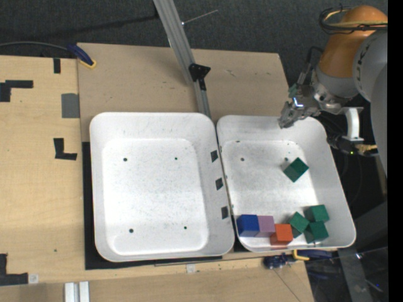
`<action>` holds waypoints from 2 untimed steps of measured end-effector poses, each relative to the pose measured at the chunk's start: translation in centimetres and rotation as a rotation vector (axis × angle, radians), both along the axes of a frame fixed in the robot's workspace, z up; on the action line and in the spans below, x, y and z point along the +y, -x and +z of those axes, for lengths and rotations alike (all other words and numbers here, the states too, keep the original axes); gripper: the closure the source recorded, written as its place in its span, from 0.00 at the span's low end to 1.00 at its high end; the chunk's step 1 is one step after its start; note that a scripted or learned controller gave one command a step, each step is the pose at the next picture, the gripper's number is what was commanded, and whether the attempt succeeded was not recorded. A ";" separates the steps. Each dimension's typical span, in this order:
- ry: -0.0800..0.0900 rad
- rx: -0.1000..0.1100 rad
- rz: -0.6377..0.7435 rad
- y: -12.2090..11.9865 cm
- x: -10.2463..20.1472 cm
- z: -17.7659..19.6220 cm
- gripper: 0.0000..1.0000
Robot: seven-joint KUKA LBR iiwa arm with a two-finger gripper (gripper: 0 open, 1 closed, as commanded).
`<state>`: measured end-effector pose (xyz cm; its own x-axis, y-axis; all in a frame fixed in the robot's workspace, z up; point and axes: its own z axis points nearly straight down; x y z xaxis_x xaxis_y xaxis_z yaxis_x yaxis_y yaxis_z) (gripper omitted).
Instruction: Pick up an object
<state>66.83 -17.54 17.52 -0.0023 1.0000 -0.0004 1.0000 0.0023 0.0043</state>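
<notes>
Nearest the camera, along the front wall of the right bin (327,162), a cluster of small blocks sits packed together: a blue block (248,224) at the left end, a pale purple block (266,224) touching its right side, and an orange block (282,233) just beside that, slightly nearer the front rim. To the right of these lie three green blocks in a tight group, one (298,220) touching the orange block, one (317,213) behind it toward the corner, and one (317,231) at the front right corner of the bin. Farther back, alone on the bin floor and well apart from the cluster, a single green block (295,168) rests tilted, turned like a diamond. The left bin (101,168) stands side by side with the right one, their rims touching along the middle. Farther still, at the back right corner of the right bin, the gripper (288,119) hangs over the rim, its tip pointing down and to the left; how far its jaws are parted I cannot tell, and nothing shows between them. The lone green block lies nearer the camera than the gripper, apart from it, and the front cluster is well away across the bin. Behind the gripper rises the arm (352,49) with its orange band, and a slanted metal rail (179,36) crosses the wooden bench (38,187) beyond the bins.
</notes>
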 end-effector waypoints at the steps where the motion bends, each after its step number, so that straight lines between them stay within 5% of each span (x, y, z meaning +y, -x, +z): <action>1: 0.000 -0.001 0.001 -0.8 0.8 5.7 1.00; 2: 0.000 0.001 -0.001 -0.9 0.9 8.3 1.00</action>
